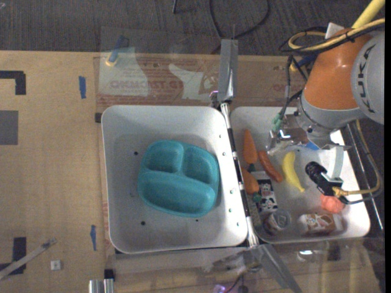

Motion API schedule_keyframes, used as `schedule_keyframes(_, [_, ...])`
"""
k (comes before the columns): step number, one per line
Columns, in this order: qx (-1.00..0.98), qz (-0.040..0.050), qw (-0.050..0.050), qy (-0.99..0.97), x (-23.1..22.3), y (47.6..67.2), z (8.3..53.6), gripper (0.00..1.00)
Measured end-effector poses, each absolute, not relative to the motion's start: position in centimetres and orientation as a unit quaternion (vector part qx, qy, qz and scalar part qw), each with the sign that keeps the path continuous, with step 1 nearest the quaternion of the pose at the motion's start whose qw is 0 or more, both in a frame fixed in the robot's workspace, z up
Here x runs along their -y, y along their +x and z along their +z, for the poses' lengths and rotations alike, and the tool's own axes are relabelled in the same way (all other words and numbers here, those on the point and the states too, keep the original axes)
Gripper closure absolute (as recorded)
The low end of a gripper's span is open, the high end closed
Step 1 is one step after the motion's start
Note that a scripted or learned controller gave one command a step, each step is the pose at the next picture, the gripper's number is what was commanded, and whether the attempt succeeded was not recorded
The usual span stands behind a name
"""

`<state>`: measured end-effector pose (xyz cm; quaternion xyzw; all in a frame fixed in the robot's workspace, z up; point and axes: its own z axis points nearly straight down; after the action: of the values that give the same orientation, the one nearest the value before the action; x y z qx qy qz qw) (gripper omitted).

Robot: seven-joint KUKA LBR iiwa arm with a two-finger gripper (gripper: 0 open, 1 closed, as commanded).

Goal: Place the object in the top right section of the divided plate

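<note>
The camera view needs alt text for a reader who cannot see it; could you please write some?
A teal divided plate sits in the left bin; the arm's tool hovers over the right bin, which holds a banana and carrots.

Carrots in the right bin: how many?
3, all at the right bin's left side: one upright, one slanted beside it, one lower by the divider. The arm may hide more.

Open room around the teal divided plate (178, 177); right bin (357, 221) crowded with clutter.
</note>
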<state>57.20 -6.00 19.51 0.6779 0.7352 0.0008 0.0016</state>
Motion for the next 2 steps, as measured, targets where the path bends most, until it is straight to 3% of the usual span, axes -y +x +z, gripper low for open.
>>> schedule_keyframes(1, [-0.722, -0.0005, -0.001, 0.692, 4.5, 49.5, 18.4, 1.0])
schedule_keyframes(2, [-0.758, 0.0004, 0.001, 0.653, -1.6, 52.0, 18.4, 1.0])
